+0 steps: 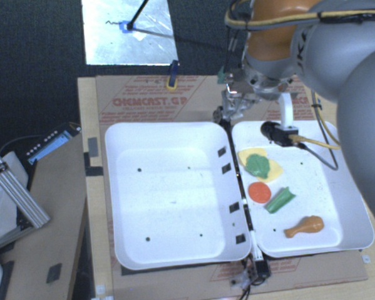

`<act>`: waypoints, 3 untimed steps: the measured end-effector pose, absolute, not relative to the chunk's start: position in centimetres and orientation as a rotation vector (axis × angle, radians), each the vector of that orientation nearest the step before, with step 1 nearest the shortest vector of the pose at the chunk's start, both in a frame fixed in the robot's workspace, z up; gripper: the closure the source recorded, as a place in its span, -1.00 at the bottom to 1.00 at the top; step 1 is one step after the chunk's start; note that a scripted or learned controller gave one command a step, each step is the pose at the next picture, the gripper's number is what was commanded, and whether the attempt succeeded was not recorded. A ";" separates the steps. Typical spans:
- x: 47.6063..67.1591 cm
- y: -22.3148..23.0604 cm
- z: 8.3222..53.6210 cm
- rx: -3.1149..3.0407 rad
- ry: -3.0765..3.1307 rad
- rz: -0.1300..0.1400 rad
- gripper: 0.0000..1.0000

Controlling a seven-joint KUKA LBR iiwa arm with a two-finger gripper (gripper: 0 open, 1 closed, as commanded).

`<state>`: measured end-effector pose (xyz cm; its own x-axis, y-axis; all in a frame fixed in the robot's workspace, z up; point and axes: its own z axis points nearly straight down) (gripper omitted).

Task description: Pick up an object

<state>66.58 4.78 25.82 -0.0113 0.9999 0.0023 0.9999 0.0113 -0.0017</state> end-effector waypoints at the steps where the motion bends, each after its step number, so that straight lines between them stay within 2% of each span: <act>1: 66.8 8.6 20.6 -2.212 -2.229 0.001 1.00; 3: 66.8 19.9 15.7 -2.212 -2.231 -0.004 1.00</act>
